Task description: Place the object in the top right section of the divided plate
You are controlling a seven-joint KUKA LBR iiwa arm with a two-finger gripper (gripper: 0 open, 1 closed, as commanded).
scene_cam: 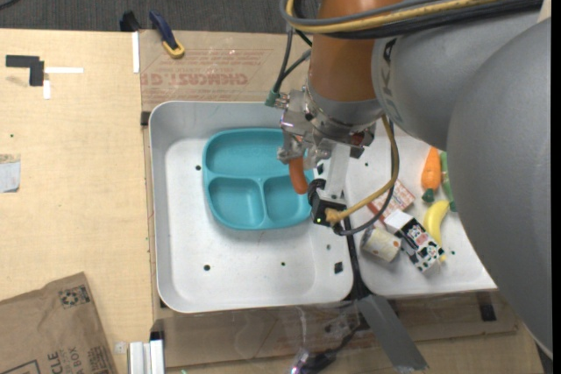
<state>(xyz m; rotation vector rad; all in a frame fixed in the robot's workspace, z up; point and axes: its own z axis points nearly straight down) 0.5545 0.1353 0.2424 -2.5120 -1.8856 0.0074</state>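
Placement is the step in hand, judging by where the gripper [302,164] hangs: over the right edge of the teal divided plate [254,179], which lies in the left white bin [175,215]. An orange, sausage-shaped object [299,178] shows just under the wrist, standing roughly upright with its lower end over the plate's right rim. It looks to sit between the fingers, yet the bulk of the arm [359,39] covers the fingertips, so whether they are spread or pinching cannot be told from this view

The plate has 1 large section along its upper side and 2 smaller ones below. The top right target would be the right end of that upper region, and the orange object appears to sit near or slightly below it, close to the dividing ridge. To do the step well, the arm should shift a little toward the upper part of the plate before lowering, so the piece does not land on the ridge or on the rim and roll out. A low, gentle release suits a rounded object like this; dropped from height, it may bounce into the lower right section or onto the bin floor

The right bin [456,276] holds other toy items, among them a banana [436,216] and a carrot [430,168], well apart from the plate
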